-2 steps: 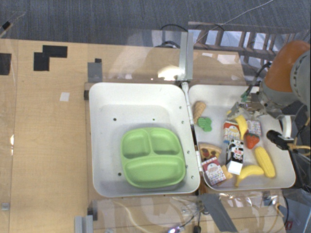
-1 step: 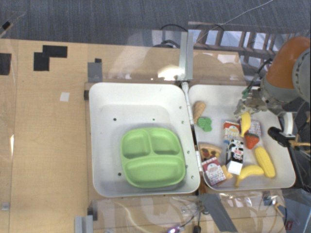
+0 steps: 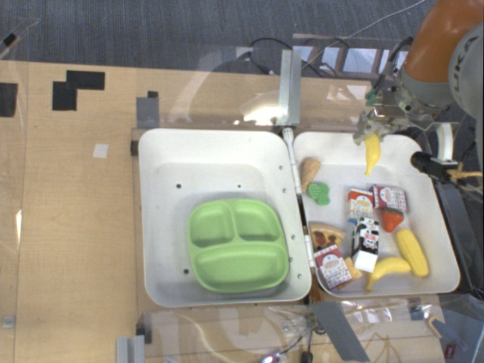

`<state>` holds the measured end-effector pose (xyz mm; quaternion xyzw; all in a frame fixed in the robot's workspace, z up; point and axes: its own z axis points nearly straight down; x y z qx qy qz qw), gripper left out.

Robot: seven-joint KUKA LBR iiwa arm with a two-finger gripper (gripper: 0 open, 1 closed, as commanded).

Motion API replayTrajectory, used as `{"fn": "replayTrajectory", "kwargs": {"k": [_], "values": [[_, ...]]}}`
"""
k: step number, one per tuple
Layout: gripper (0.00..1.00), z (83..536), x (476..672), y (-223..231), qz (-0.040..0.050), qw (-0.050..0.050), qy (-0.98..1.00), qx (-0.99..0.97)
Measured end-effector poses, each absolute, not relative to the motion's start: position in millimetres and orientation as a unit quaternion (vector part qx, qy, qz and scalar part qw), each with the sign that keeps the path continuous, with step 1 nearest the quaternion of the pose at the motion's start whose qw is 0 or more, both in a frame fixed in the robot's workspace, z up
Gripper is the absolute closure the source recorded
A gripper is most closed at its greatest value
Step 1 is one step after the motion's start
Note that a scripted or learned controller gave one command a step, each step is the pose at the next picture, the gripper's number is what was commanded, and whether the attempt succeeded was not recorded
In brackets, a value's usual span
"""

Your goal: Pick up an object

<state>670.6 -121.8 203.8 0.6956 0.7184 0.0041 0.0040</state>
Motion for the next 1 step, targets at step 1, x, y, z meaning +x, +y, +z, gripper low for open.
{"fn": "replayTrajectory", "kwargs": {"k": [1], "values": [[1.0,284.2,670.4,-97.9,0.0031,0.004,0.728,0.686]]}}
